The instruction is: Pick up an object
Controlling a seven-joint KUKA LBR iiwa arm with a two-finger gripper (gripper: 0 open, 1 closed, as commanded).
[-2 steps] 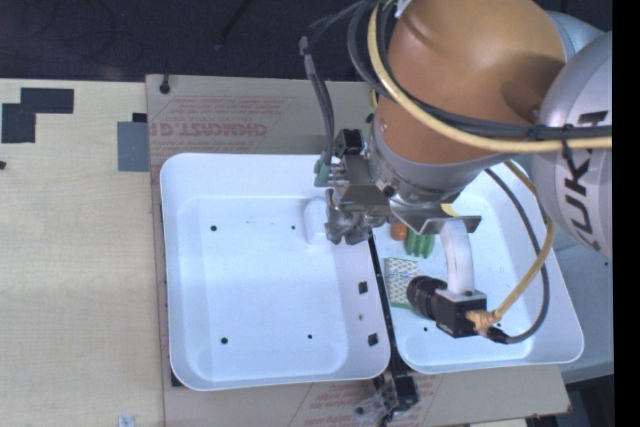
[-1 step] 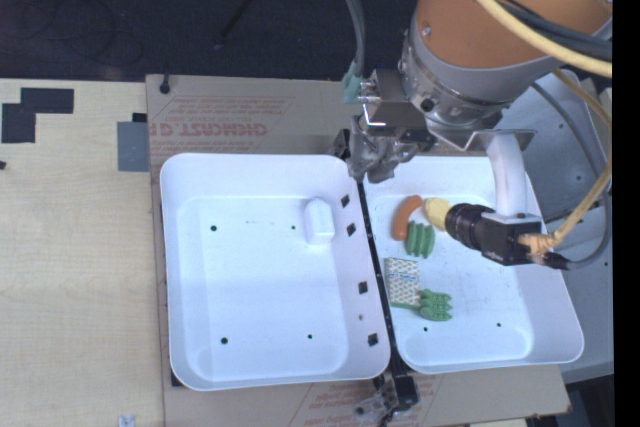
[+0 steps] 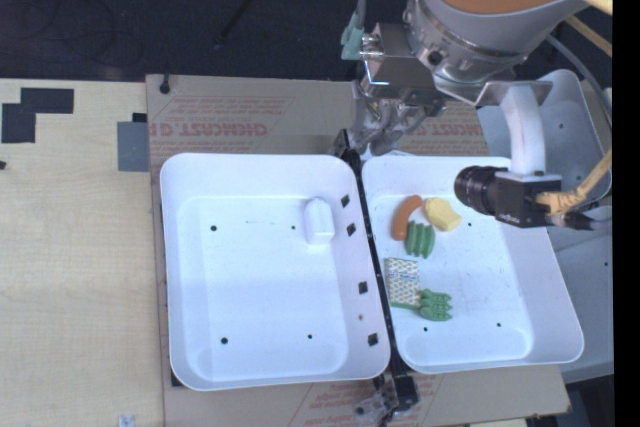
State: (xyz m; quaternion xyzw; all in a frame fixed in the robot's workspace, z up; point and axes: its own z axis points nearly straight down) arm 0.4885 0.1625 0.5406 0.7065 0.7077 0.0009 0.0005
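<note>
My gripper hangs over the back rim where the two bins meet, above and behind the objects, and touches none of them. In the right bin an orange sausage-shaped piece lies beside a yellow chunk, with a small green piece just below them. Nearer the front lie a checkered green-and-white pad and a knobbly green object. A small white block rests in the left bin, near its back right.
A black cylindrical camera unit on a white bracket juts over the right bin's back right. The divider between the bins carries black clips. Brown cardboard lies under both bins, and pale bench surface lies to the left.
</note>
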